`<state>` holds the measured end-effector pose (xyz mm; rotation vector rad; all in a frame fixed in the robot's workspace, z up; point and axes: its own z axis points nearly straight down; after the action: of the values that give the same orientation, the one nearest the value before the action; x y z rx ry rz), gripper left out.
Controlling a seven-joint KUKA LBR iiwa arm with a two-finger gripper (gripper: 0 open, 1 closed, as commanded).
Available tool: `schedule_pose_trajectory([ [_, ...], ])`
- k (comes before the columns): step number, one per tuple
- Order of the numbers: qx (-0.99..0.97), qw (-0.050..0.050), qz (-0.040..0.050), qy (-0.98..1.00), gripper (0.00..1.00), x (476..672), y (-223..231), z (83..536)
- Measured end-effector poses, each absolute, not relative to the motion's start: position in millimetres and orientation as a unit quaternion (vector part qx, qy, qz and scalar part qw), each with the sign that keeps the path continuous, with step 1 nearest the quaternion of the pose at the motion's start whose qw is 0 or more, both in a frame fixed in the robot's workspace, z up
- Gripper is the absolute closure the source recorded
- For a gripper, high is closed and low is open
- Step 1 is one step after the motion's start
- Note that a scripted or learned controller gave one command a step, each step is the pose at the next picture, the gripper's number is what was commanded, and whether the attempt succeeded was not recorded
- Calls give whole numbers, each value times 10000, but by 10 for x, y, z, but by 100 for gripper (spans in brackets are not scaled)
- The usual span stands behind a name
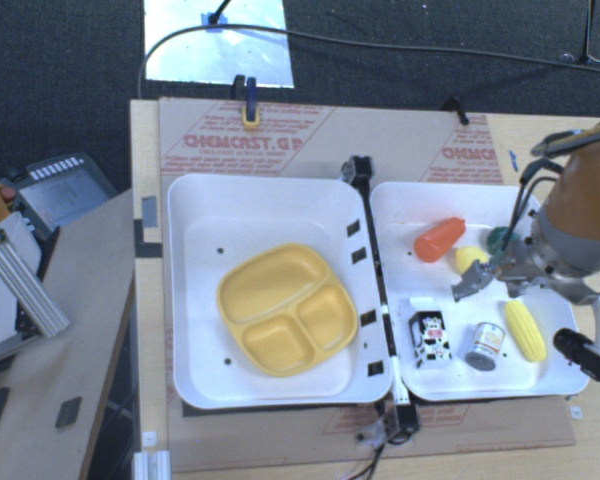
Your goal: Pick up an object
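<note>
Hand (472, 286) state unclear, one corn (525, 330), one can (486, 346), one yellow tray (285, 308)

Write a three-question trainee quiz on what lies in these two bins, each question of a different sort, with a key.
1. True or false: the yellow divided tray lies in the left bin.
2. Which thing lies nearest the right bin's front right corner? A. orange carrot B. corn cob C. cow-print box
3. Fill in: the small tin can lies between the cow-print box and the ____.

Key: 1 true; 2 B; 3 corn cob.
</note>
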<state>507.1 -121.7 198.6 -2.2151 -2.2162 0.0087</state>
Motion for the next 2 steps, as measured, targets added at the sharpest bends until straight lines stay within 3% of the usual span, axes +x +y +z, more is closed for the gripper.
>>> schedule_pose_trajectory([
  [1, -7060, -5, -4, -7082, 0, 5098, -1217, 2036],
  [2, -7065, 15, 5, -7077, 0, 5102, -1156, 1603],
])
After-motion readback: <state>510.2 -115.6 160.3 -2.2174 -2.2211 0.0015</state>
